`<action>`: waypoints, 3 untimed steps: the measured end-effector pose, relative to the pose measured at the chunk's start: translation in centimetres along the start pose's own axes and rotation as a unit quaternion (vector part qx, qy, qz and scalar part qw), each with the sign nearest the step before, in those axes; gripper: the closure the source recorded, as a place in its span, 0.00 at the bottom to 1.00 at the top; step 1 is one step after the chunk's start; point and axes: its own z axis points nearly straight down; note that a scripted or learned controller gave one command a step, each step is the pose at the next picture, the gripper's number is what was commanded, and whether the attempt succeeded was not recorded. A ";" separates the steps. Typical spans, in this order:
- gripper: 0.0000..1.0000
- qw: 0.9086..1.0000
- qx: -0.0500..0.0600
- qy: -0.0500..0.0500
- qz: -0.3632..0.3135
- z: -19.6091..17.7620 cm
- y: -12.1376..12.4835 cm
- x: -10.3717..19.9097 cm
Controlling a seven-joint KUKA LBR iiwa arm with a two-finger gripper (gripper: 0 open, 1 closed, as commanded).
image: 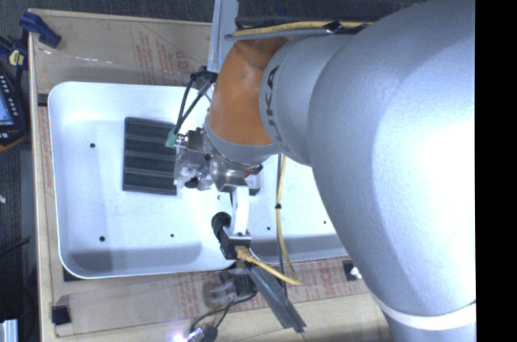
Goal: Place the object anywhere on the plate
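Your gripper (198,166) hangs over the left bin (81,102), right at the dark ribbed plate (149,154). Whether it grips anything, you can't tell. The object is hidden, so placement isn't confirmed.

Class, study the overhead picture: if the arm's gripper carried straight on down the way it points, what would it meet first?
Probably the white floor of the left bin, just right of the dark ribbed plate. The gripper sits hidden beneath the wrist, so depth is uncertain.
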 end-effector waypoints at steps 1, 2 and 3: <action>1.00 0.995 0.000 0.000 0.104 10.0 -0.7 6.6; 1.00 0.968 0.000 0.001 0.252 10.0 -0.3 6.1; 1.00 0.866 0.008 -0.003 0.500 10.1 5.0 5.5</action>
